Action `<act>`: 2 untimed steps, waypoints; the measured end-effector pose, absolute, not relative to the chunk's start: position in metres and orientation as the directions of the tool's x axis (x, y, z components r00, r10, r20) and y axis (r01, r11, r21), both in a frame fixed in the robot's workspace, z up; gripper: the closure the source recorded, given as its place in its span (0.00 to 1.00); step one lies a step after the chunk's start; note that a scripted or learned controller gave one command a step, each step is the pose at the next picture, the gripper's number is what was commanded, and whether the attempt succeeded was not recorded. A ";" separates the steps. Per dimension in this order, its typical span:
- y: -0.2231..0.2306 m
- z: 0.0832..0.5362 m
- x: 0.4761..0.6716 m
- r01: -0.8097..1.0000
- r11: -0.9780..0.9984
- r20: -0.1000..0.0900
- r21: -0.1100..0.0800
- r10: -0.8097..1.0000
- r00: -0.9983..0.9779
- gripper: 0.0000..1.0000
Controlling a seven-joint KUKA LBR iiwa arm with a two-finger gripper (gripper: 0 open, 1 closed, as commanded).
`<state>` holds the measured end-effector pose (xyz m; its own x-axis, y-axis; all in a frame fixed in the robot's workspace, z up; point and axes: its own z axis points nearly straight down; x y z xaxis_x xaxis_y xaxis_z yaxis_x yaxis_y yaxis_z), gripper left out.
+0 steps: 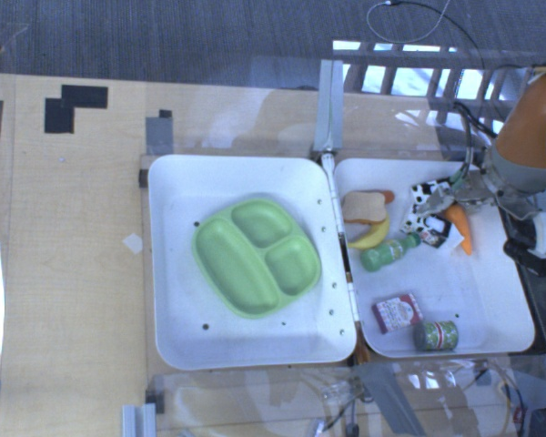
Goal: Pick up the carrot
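Left bin [173, 335]: green divided plate [255, 256]; right bin [491, 326]: bread slice [364, 207] over banana [371, 236], green bottle [389, 252], red packet [398, 313], can [436, 336], black-and-white toy [428, 212]; carrot [460, 228] lies tilted at upper right, just beside toy; hand [461, 192] directly above carrot; cannot tell whether spread or pinching

No legible text — red packet [398, 313] and green can [436, 335] labels too blurred to read
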<state>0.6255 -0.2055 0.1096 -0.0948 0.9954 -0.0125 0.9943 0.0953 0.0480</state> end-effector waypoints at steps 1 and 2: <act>-0.206 0.109 0.630 0.990 0.136 -0.015 0.043 0.991 -0.136 0.00; -0.207 0.109 0.631 0.990 0.133 -0.015 0.042 0.991 -0.132 0.00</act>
